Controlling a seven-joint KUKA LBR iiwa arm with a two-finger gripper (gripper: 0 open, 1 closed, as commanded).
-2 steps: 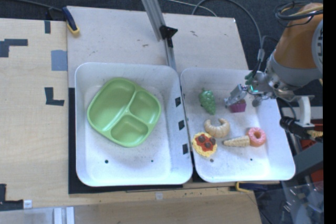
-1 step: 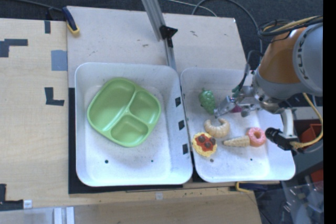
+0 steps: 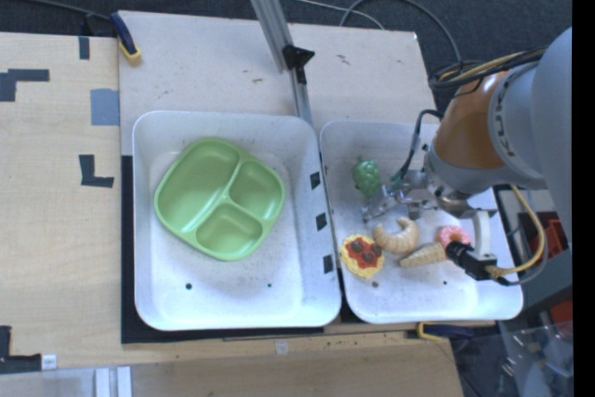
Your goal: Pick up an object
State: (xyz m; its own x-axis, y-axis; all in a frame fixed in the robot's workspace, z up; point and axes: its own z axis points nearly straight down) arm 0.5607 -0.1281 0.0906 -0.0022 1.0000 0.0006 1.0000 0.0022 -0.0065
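The arm (image 3: 483, 130) reaches over the right bin (image 3: 372, 307), and its gripper (image 3: 395, 200) hangs low among the small things lying there. Taking the croissant (image 3: 398, 235) as the landmark: the gripper sits just above it in the view, close enough that the metal tips seem to be nearly at the croissant's upper edge. A green toy, perhaps broccoli (image 3: 366, 174), lies above and to the left of the croissant, just beside the gripper. A little pizza slice (image 3: 362, 256) lies to the croissant's lower left, nearly touching it. An ice cream cone (image 3: 429, 254) with a pink top lies to the croissant's right and slightly below. Far to the croissant's left, in the left bin (image 3: 158, 293), rests a green divided plate (image 3: 219, 198).

The step in hand looks like the approach or descent on a chosen object, most likely the croissant or the broccoli. Nothing is visibly held between the tips, and whether they stand apart or together I cannot tell. The next move calls for settling the tips squarely around one item, clear of its crowded neighbours, before closing and lifting.
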